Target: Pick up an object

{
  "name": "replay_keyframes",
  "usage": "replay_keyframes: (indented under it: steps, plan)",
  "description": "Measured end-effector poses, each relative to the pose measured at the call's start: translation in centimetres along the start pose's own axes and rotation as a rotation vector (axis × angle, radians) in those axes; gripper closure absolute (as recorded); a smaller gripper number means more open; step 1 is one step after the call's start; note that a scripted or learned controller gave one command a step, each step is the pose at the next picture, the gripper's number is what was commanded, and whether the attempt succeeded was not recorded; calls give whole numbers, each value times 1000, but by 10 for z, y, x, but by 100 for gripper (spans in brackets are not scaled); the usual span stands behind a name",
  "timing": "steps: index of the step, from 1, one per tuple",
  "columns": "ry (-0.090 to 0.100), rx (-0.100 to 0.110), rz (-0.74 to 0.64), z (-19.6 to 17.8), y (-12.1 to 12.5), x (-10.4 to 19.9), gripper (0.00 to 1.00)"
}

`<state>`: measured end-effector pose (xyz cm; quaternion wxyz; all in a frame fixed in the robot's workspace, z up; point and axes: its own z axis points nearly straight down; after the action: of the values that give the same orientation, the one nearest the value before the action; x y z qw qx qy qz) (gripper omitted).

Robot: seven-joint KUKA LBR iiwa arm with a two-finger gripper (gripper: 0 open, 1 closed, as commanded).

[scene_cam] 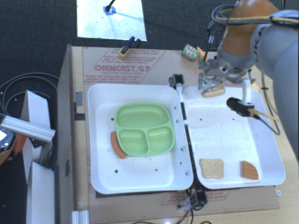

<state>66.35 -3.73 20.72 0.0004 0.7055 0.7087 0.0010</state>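
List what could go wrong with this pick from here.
1. The hand sits at the right white bin's far rim beside a tan oblong piece; it may clip the rim.
2. Whether that piece is gripped is unclear; it could slip.
3. The square toast slice and orange waffle wedge lie flat, hard to pinch.

Look past the far edge of the bench and you see a shiny white sheet (111, 12) lying flat on the dark floor. It has a small blue mark near its middle. On the brown cardboard (124, 66) behind the bins, a yellow and black clip (129, 47) lies by the far edge. Off to your left, black cables (28, 85) curl beside a white box (35, 107).
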Motion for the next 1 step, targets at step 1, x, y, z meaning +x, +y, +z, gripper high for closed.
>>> replay_keyframes:
  steps: [1]
  plan:
    - [-3,-1,3,-18,5,-79,100]
